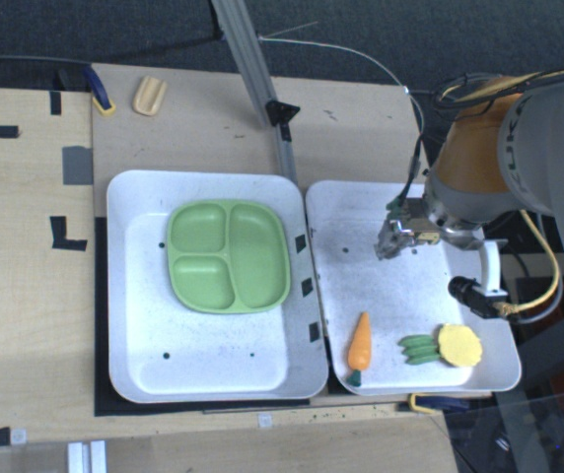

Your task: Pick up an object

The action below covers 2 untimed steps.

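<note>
- Hand [391, 243] hovers over the right bin [361, 215]; whether it is open I cannot tell.
- Carrot [360, 340], green pod [419, 348] and yellow piece [459, 345] lie near that bin's front edge.
- Green divided plate [229, 255] sits in the left bin [134, 294].

You're looking at a robotics lab: a plywood surface [213, 136] marked with black tape [63, 233], two white bins [134, 363] side by side, a metal pole [247, 47], loose cables [543, 264], and toy food like a carrot [360, 340].
</note>
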Tool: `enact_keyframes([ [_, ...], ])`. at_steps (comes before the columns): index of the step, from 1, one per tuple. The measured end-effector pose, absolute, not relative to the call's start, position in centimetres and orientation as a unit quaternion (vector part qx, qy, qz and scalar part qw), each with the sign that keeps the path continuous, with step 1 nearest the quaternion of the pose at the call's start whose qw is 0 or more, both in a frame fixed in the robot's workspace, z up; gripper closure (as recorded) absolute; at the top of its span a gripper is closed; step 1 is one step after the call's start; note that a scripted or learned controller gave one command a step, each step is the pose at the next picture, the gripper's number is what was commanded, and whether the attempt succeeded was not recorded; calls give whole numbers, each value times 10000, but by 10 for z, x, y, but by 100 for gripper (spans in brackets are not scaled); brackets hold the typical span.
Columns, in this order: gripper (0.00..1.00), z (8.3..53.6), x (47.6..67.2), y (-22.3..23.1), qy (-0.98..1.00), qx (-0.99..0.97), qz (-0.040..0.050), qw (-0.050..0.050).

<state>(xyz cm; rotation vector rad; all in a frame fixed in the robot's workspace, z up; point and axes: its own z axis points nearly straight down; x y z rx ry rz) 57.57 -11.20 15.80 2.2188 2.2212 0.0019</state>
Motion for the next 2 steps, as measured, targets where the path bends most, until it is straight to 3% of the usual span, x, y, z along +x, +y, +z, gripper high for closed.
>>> enact_keyframes([
  [1, 100, 203, 570, -115, 7074, 7068, 7, 13],
  [2, 100, 252, 576, -107, 7080, 7062, 12, 18],
])
